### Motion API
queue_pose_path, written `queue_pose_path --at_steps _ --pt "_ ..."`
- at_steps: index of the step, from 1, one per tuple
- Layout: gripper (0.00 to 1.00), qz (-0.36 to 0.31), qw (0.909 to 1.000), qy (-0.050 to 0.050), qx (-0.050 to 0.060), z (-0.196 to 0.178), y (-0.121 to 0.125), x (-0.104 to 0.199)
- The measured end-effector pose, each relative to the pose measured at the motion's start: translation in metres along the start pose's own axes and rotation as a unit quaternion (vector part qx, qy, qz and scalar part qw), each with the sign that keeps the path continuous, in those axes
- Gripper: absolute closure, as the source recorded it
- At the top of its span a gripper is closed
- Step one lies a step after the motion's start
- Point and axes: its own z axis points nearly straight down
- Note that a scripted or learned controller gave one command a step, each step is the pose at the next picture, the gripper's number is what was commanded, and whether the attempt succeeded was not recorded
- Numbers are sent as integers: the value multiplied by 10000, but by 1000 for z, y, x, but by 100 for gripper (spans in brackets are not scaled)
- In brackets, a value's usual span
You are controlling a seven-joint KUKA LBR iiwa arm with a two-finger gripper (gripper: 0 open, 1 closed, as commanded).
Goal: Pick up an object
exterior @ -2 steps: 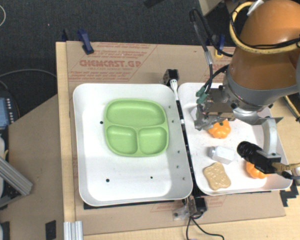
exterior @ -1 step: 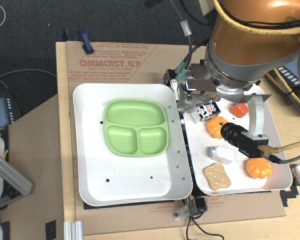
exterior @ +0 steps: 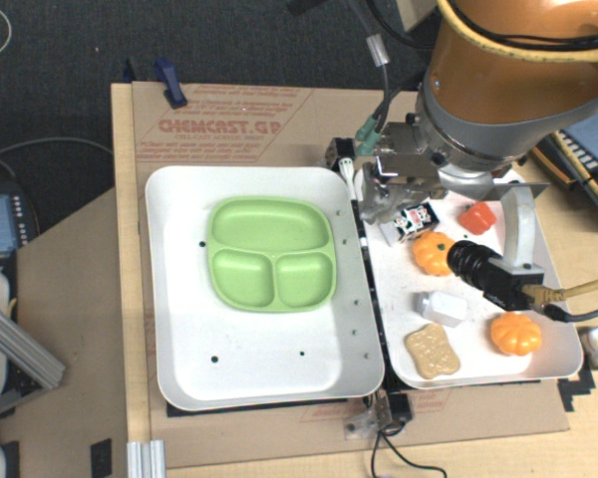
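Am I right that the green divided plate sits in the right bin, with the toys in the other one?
Not quite. The green divided plate sits in the left bin, not the right one; the camera view shows it there. The toys, such as the orange pumpkin and the cracker, lie in the right bin, under the arm.

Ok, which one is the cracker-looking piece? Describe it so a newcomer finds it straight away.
Look in the right-hand white bin, at its near edge. The tan cracker lies flat there, just below a small pale grey block and left of an orange pumpkin. It is the only flat, beige, speckled piece.
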Motion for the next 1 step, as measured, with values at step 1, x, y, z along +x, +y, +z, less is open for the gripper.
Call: queue_pose_path --at_steps 1 --pt "100 -4 10000 1 -13 -10 1 1"
